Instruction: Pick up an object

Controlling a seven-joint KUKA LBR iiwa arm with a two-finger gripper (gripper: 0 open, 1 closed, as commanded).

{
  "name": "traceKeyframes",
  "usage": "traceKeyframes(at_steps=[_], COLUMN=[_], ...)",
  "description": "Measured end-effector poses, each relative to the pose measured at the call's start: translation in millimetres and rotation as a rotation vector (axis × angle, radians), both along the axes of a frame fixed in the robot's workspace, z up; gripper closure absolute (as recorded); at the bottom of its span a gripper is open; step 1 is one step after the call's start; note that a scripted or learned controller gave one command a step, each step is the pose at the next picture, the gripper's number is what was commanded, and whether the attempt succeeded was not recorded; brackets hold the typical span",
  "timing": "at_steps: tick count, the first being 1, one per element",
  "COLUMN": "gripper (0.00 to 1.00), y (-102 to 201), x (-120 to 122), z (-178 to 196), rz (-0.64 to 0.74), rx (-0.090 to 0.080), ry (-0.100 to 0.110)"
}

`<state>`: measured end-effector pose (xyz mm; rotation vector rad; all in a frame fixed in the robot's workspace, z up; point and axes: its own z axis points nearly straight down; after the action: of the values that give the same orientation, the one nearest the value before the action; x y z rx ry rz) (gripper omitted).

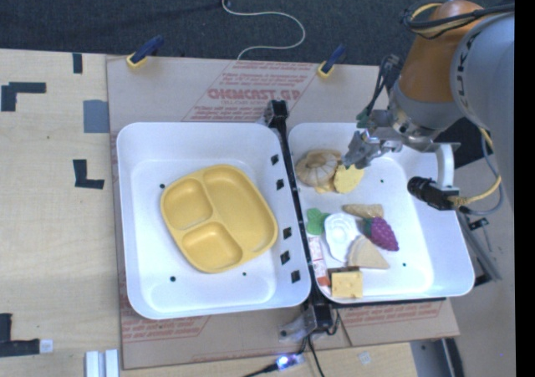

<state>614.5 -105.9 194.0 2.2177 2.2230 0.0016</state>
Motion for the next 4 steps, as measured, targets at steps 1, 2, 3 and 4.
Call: traceKeyframes(at_steps=[1, 2, 3, 4], gripper=[1.00, 1.00, 1.00, 1.00], y=[0.5, 59.1, 116.4, 173.2], x=[0.8, 10.9, 11.8, 3.5], z=[30.2, 19.9, 11.4, 25.2], rz=[0.000, 0.005, 0.005, 0.006], rx=[0.001, 0.003, 0.002, 0.002], ry=[0.003, 0.006, 0.008, 0.006])
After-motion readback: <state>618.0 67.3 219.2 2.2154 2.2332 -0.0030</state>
